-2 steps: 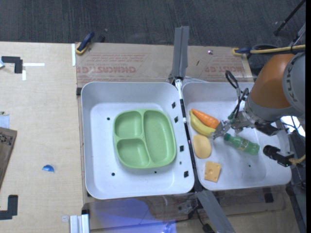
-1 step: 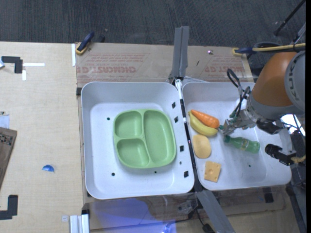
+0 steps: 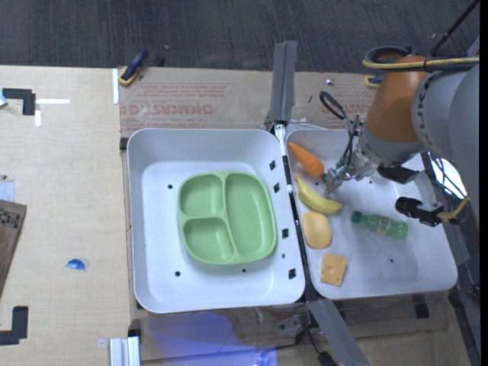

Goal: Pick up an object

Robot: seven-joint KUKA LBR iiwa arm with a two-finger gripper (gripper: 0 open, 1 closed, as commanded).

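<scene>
Reaching in from the right, the grey arm with its orange band hangs over the right bin (image 3: 427,277); its gripper (image 3: 335,175) sits low near that bin's left side, just above the upper end of the banana (image 3: 316,197) and just beside the carrot (image 3: 306,158); whether its tips are spread or closed cannot be told from this slant, and nothing shows between them. Below the banana lies a pale yellow lemon-like fruit (image 3: 317,229), and below that a wedge of cheese (image 3: 333,269); a green bottle (image 3: 380,225) lies on its side toward the bin's middle, apart from the others. In the left bin (image 3: 152,280) rests a green divided plate (image 3: 227,218) — three compartments, lying flat near the centre.
</scene>
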